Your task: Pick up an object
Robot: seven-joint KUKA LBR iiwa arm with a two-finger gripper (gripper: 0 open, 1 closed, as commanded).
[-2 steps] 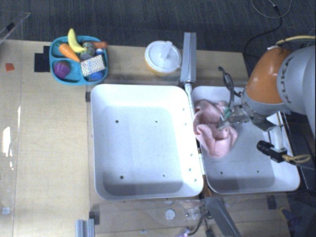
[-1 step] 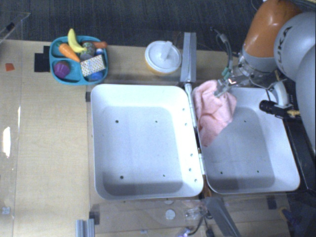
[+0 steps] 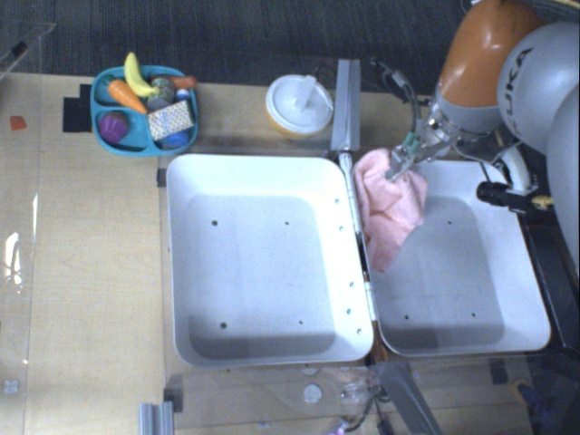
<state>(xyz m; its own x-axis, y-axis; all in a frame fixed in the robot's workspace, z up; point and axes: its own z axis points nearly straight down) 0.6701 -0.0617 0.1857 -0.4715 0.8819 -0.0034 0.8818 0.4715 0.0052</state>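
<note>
Arm (image 3: 507, 71) reaches in from right, gripper (image 3: 405, 159) angled down-left.

Dark grey carpet (image 3: 227, 12) along top, ribbed texture. Pale wood bench (image 3: 82, 270) below it, filling left and middle. Clear plastic sheet (image 3: 23, 243) over bench's left part, faint glare on it. Black patch (image 3: 76, 113) and small red tag (image 3: 17, 123) on bench near top left. Metal bracket (image 3: 155, 418) at bench's bottom edge. Light even, soft shadows, no window in sight.
</note>
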